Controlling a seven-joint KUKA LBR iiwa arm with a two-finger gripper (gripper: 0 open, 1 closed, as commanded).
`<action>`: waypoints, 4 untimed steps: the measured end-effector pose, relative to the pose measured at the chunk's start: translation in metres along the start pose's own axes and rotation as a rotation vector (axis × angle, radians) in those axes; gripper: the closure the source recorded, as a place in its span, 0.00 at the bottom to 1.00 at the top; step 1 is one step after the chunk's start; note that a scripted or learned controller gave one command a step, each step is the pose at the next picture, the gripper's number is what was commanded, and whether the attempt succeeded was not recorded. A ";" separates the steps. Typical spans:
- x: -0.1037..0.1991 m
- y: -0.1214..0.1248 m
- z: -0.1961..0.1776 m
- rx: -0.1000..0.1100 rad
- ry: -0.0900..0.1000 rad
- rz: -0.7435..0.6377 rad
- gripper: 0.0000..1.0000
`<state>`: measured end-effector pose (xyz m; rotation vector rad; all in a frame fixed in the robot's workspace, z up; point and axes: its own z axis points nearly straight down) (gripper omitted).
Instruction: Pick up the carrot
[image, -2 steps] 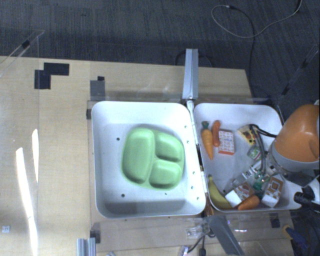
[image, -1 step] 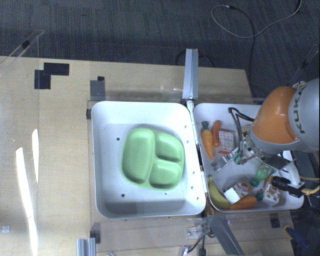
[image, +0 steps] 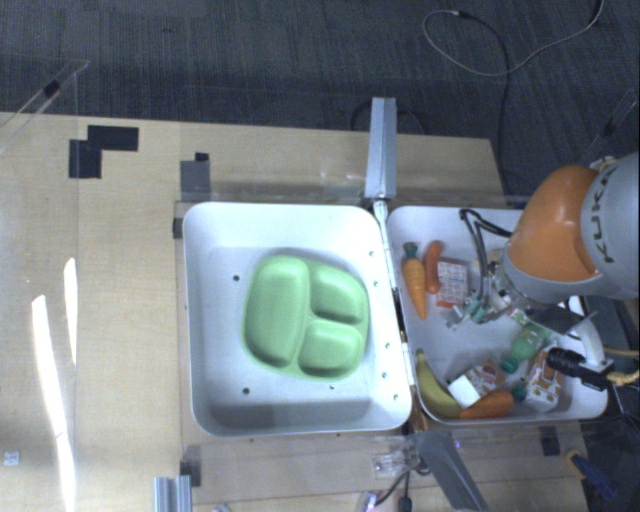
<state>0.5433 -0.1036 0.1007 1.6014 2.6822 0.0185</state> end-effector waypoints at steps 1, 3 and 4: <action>0.014 -0.013 0.010 0.001 -0.002 0.538 1.00; 0.014 -0.011 0.000 -0.002 -0.003 0.531 0.00; 0.003 0.033 0.013 0.012 0.000 0.570 0.00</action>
